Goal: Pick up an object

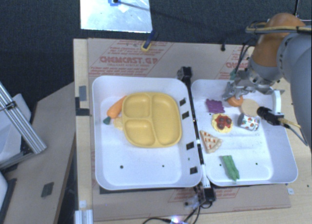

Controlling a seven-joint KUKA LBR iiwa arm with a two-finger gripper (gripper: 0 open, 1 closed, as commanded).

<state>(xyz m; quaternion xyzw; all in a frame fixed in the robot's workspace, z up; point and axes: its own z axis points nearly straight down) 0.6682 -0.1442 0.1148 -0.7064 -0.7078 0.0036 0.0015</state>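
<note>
My gripper (233,93) hangs low over the back of the right bin (278,169), reaching in from the right. Directly under its tip lies a small orange piece (236,102), partly covered by it. A tan round disc (250,106) sits just right of that piece. A purple toy (214,105) lies to the gripper's left. In front of it are a yellow disc with red topping (222,122) and a small printed can on its side (249,122). Nearer the front lie a pizza slice (210,141) and a green vegetable (230,166).
The left bin (107,169) holds a yellow divided plate (148,119) with an orange carrot (115,107) at its left edge. A black-clipped divider (191,121) separates the two bins. A shiny metal sheet (116,3) lies beyond the bench.
</note>
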